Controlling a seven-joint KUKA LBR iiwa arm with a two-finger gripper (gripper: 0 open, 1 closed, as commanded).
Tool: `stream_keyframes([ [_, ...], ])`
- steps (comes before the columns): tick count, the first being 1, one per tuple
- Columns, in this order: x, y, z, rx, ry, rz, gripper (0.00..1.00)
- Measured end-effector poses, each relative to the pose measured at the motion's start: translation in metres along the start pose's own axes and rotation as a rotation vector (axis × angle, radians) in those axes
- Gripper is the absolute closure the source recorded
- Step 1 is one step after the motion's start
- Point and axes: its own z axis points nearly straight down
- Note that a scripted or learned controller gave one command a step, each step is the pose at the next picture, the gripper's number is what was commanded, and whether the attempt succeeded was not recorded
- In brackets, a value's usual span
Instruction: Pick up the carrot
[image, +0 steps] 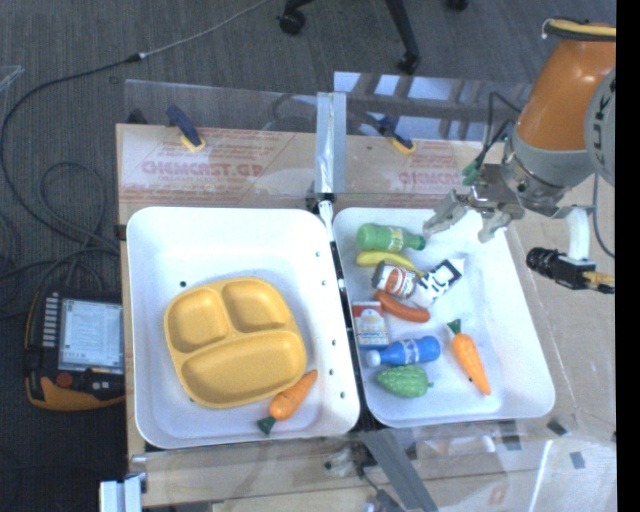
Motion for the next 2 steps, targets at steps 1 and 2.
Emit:
stream_keyframes([
  [1,-0.078,-0.055,0.086,0.000,-0.002,-0.087,0.00],
  [2,-0.071,-0.118,0.155,-0.006,-0.001,-0.086,0.00],
])
